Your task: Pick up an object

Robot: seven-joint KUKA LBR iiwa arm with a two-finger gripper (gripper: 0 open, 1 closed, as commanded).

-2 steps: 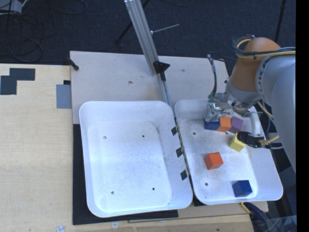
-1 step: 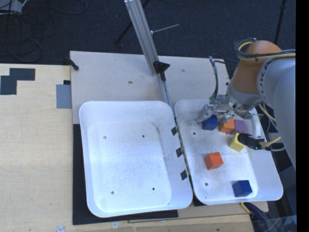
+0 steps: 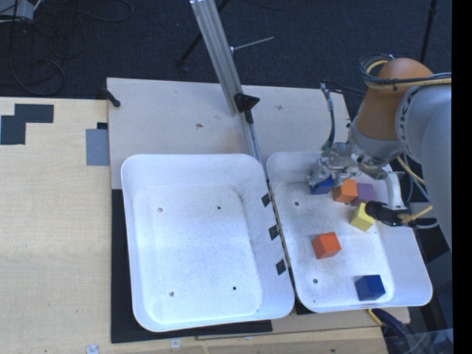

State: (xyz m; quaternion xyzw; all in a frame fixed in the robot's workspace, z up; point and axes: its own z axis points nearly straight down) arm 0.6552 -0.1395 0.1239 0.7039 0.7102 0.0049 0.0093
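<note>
A: Where is the tool (image 3: 330, 169) now?

B: It is low in the right bin (image 3: 413, 290), at the far corner, just over a blue block (image 3: 321, 186). If it is spread or pressed together, I cannot tell; the wrist hides it.

A: Does it hold the block?

B: I cannot see anything between the tips, so I do not say it holds. I judge this is the reaching step, just before a grasp.

A: What is around that blue block?

B: Just to its right is an orange block (image 3: 344, 192), touching a purple block (image 3: 365, 192). A yellow block (image 3: 361, 217) is a little nearer to the camera. Another orange cube (image 3: 326, 245) and a dark blue cube (image 3: 369, 287) lie well apart from it, toward the near edge.

A: And the next move?

B: I think it must close on one block only, then lift straight; the neighbours are close and can be pushed.

A: The arm?

B: The arm (image 3: 413, 116) comes from the right, bent down steeply over the corner, orange band on top.
</note>
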